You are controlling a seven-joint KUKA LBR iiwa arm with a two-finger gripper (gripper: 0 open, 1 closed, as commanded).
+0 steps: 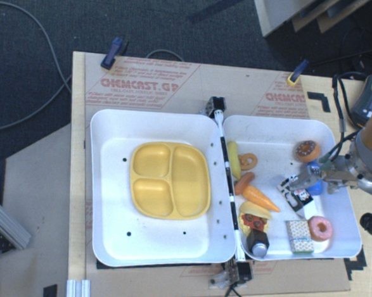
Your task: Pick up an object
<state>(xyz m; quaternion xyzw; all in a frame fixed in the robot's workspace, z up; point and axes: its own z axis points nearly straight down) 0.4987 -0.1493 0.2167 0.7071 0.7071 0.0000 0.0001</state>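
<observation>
The right white bin (282, 129) holds several small objects. Among them are a chocolate doughnut (306, 150), a pink doughnut (320, 228), a carrot (261, 197), a sausage (244, 181), a pretzel (248, 160), a yellow banana-like piece (232, 157), a patterned box (299, 236) and a dark bottle (257, 242). My gripper (295, 190) hangs low over the middle right of this bin. It is right of the carrot and below the chocolate doughnut. It is open, with only white bin floor between its fingers. A blue piece (315, 185) sits just behind them; whether it belongs to the gripper is unclear.
The left bin (108, 171) carries a yellow divided plate (170, 180). A black-and-white divider (225, 179) runs between the bins. The arm (367, 151) enters over the right bin's right rim. Clamps sit at the bench's back edge.
</observation>
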